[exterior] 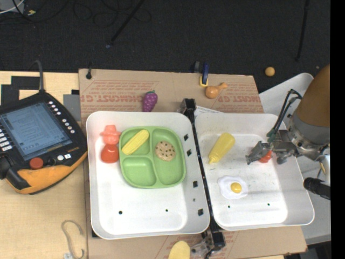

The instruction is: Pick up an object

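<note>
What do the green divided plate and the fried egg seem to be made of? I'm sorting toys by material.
Green divided plate: looks like moulded plastic, smooth with a slight sheen along its ridges. Fried egg: probably plastic or rubber, a flat white shape with a glossy yellow yolk; the view is too coarse to settle which.

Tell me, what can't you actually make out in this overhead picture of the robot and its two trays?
- Red object at the gripper, camera view: mostly covered by the dark fingers, so what it is, and whether it is gripped, is unclear.
- Arm: cut off by the right edge.
- Yellow object below the bins: cut off by the bottom edge.
</note>
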Tool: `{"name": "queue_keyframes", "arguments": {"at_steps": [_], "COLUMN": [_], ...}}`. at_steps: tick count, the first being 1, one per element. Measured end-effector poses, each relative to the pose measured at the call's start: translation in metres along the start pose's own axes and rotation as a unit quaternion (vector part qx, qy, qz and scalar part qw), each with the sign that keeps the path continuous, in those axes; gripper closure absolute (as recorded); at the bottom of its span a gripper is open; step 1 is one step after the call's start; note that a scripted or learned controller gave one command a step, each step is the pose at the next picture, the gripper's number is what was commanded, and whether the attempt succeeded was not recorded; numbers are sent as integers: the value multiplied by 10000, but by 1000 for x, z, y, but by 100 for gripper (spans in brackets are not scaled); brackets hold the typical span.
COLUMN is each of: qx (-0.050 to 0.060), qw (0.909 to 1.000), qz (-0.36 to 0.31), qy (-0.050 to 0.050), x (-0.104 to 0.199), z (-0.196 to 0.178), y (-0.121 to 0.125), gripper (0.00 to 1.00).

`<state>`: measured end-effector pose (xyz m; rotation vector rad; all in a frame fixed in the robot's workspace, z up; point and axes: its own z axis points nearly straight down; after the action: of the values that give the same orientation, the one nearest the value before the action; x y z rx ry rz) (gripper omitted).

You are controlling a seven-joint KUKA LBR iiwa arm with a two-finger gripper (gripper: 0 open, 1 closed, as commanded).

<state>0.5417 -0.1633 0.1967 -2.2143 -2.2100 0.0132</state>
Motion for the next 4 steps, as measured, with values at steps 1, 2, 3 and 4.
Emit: {"name": "queue_keyframes", "arguments": {"at_steps": [1,2,3,4], "qx": [-70,-43,-41,-71], "qw": [10000,10000,10000,10000], "qz": [-10,-18,-16,-19], "qy": [-14,-5,-6,-16], "x": [0,7,1,3], "z": [-7,38,86,109], "y": [3,6,3,5], "gripper": [0,0,0,0]}}
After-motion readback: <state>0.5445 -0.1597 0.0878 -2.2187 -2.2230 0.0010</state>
